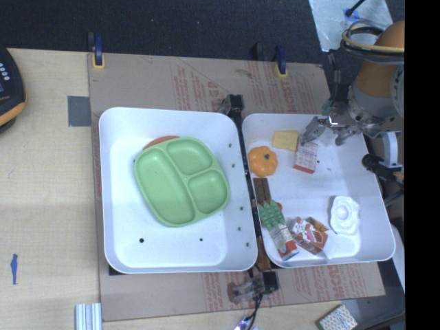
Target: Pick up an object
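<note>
Gripper [328, 130] fingers spread above right bin [377, 205], one crinkly red-white packet [306, 159] just below it, one round orange pumpkin [262, 161] and one flat yellow square [285, 140] left of packet.

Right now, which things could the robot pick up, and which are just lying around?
For the job:
two-finger gripper
small orange pumpkin
yellow square block
red-and-white packet
white fried-egg toy
green-topped carton
green divided plastic plate

Just lying about:
blue clamps
grey tape patch
black-and-yellow device
</note>
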Robot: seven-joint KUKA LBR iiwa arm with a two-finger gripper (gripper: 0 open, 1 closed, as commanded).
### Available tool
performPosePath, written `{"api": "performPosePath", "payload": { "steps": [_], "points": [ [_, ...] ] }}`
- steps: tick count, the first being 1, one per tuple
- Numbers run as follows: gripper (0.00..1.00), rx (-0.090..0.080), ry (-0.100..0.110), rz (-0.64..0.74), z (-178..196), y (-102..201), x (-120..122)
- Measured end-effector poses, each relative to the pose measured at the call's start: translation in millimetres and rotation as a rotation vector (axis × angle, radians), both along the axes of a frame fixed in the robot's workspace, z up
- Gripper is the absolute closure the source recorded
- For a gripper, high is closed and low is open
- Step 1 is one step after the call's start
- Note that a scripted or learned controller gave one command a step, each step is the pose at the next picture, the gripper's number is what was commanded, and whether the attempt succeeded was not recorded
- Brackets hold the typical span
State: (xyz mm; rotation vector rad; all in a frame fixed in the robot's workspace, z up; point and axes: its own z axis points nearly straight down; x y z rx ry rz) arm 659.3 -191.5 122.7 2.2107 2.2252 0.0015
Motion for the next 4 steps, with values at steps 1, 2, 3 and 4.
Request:
{"api": "performPosePath", "payload": {
  "steps": [1,2,3,4],
  "points": [
    [0.0,0.006,0.018,-0.004,-33.4,11.9,-100.5],
    [0.0,0.001,-0.002,0.002,-7.9,29.9,-15.0],
    [0.0,0.004,0.013,-0.004,-32.5,38.2,-59.2],
    [0.0,0.0,-0.001,0.0,-2.7,14.5,0.2]
  ]
}}
